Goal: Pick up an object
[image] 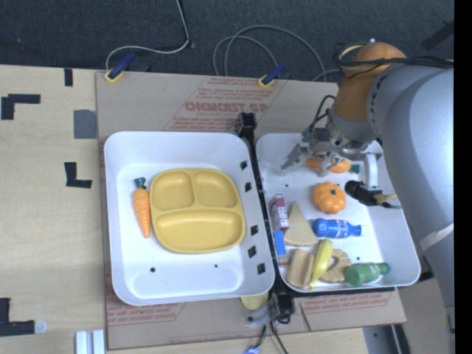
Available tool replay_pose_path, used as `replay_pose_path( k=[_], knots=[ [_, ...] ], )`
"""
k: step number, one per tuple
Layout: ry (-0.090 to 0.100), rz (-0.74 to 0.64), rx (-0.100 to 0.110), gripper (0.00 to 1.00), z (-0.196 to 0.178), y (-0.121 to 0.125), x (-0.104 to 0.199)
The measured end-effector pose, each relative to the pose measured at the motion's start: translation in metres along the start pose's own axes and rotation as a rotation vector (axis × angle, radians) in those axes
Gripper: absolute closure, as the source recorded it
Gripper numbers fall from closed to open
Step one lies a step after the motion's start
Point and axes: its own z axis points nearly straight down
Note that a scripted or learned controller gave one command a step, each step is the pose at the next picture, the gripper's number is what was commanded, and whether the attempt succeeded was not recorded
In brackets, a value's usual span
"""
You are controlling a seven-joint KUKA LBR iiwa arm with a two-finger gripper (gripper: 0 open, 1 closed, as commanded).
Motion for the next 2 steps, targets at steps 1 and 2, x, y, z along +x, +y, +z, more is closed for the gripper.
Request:
replay_pose_path(
  k=[1,2],
  knots=[
    [-0.003,0.000,-0.032,0.00,-0.070,0.002,-0.035],
    [-0.005,-0.002,-0.030,0.00,0.002,-0.015,-0.031]
  ],
)
